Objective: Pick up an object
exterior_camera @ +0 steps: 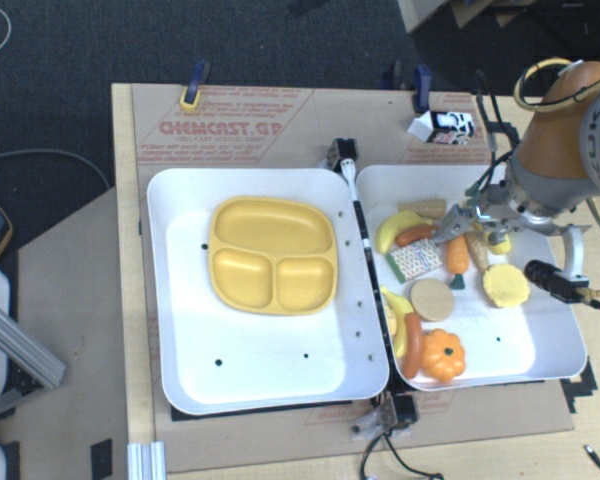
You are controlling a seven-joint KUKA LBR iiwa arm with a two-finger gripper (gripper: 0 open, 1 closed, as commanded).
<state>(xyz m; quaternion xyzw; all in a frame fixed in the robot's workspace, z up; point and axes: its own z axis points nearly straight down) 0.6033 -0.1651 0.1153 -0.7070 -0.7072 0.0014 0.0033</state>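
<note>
One metal gripper, its state impossible to tell, hovers beside a tapered, smooth orange carrot.

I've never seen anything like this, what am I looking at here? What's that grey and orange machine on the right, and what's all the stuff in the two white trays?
This is a single picture from a camera fixed above a workbench, looking down at a slant. The grey and orange machine is a robot arm reaching in from the right. At its tip is a gripper, a two-finger claw for picking things up.

The left bin holds a yellow divided plate. The right bin holds a pile of what looks like toy food: a banana, a carrot, a tan disc, a pale yellow round piece and an orange pumpkin.

The gripper is down among the food near the carrot. From this angle I cannot tell whether it holds anything.
</note>
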